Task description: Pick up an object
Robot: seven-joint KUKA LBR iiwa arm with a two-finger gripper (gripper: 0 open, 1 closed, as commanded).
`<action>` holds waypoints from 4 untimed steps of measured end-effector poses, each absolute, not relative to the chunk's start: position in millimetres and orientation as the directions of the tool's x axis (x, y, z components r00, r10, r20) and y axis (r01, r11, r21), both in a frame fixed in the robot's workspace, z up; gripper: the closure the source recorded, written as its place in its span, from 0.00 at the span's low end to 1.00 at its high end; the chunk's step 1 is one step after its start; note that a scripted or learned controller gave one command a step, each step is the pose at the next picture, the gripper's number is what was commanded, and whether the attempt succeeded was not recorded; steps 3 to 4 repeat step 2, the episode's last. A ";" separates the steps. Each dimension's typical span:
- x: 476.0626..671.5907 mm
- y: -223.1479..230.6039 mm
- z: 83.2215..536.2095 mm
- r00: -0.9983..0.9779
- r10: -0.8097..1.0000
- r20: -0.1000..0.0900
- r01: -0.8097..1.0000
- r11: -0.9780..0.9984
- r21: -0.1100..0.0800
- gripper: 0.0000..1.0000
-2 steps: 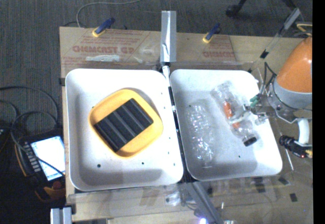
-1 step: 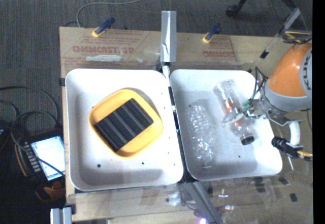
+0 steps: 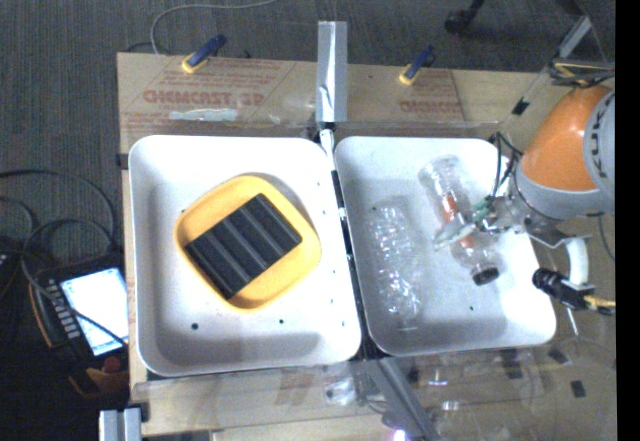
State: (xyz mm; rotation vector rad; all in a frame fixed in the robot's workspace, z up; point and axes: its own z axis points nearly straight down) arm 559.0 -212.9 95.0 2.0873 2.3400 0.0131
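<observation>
A grey arm with an orange band reaches into the right bin, its gripper low over a clear plastic bottle lying near the bin's far side. How the gripper stands cannot be told. A crumpled clear bottle lies beside it; a yellow-and-black block sits in the left bin.

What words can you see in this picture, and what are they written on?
"CHEMCAST", in faded red on the brown board behind the left bin; smaller letters after it are too blurred to read.
Red print on the board behind the right bin: too blurred to read.
"KU", cut off at the picture's edge, on the arm's orange band.
</observation>
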 end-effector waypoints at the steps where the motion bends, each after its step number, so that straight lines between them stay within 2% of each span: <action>1: 560.3 -213.3 107.0 -0.113 0.994 0.001 0.993 0.113 0.015 1.00; 2: 542.5 -133.0 216.5 -0.222 0.975 0.001 0.975 0.222 0.000 1.00; 4: 542.5 -133.0 216.5 -0.222 0.975 0.001 0.975 0.222 0.000 1.00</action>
